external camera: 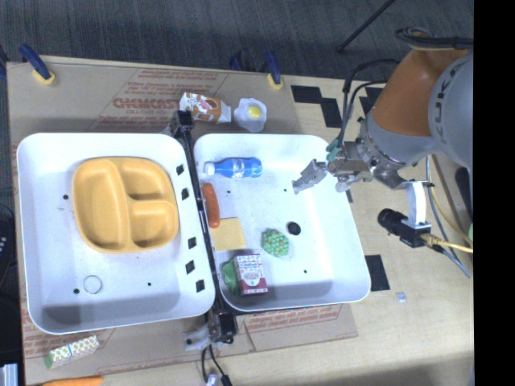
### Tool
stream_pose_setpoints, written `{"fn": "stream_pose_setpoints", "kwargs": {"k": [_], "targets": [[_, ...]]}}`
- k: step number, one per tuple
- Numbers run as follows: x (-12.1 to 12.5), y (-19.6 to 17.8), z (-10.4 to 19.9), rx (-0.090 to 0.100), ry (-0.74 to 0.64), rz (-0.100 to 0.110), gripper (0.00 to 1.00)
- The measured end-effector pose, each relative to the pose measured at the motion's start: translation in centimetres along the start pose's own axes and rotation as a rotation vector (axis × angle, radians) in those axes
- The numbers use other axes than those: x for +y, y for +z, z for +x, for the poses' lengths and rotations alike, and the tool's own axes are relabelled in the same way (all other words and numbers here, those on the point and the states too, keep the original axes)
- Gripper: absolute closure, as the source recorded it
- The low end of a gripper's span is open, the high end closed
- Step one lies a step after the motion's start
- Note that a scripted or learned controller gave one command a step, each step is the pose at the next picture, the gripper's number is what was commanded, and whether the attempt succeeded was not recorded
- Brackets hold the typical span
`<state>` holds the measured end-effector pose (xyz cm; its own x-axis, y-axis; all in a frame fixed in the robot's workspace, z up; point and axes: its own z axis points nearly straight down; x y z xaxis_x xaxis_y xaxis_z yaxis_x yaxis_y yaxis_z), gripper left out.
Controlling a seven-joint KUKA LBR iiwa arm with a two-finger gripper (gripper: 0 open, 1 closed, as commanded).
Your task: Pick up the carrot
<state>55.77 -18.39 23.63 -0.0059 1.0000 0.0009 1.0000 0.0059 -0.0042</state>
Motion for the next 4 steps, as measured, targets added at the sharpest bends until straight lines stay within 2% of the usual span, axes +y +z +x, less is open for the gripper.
{"fn": "stream_pose_setpoints", "kwargs": {"k": [1, 2, 3, 4], "targets": [[1.5, 10.4, 6.0, 0.001, -0.196, 0.001, 0.0], [1.5, 4.4, 13.2, -0.001, -0.155, -0.001, 0.0], [-3.8, 4.5, 19.4, -0.001, -0.132, 0.002, 0.0], [-3.7, 3.5, 19.4, -0.001, -0.135, 0.003, 1.0]]}}
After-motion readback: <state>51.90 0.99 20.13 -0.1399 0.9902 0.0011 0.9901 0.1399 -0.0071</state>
